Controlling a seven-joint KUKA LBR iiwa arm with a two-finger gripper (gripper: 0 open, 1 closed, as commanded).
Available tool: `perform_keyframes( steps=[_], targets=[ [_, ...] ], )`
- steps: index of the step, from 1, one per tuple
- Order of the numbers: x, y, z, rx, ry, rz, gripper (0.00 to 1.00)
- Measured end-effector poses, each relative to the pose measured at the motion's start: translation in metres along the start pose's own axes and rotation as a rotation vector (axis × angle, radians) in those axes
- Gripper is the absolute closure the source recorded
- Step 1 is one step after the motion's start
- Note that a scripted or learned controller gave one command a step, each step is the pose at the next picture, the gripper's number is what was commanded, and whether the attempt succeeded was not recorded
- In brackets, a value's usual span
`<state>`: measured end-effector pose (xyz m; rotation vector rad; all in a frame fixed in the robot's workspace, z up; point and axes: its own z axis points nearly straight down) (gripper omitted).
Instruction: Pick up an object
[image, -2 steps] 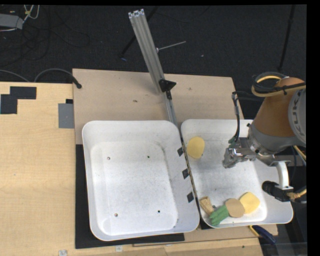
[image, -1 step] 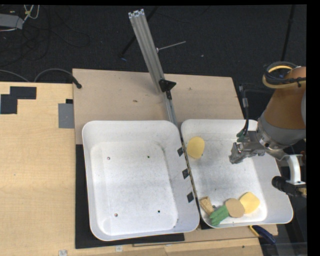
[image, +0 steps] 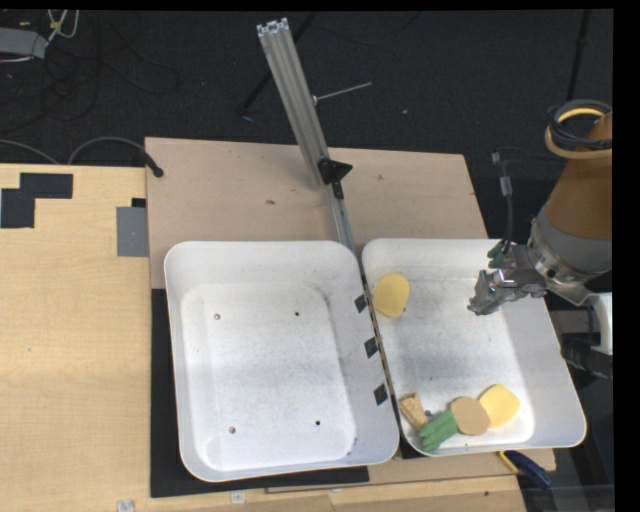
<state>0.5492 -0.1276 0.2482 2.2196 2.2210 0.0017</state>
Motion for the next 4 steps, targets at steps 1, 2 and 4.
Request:
perform_keyframes(
  steps=[1,2,4],
  targets=[
    [0.051,0.011,-0.003,0.004,0.002,-0.004,1.00],
    [0.098,0.021,0.003,0.004,0.002,-0.003,1.00],
    [0.187,0.056,-0.002,0.003,0.002,-0.004,1.00]
  ],
)
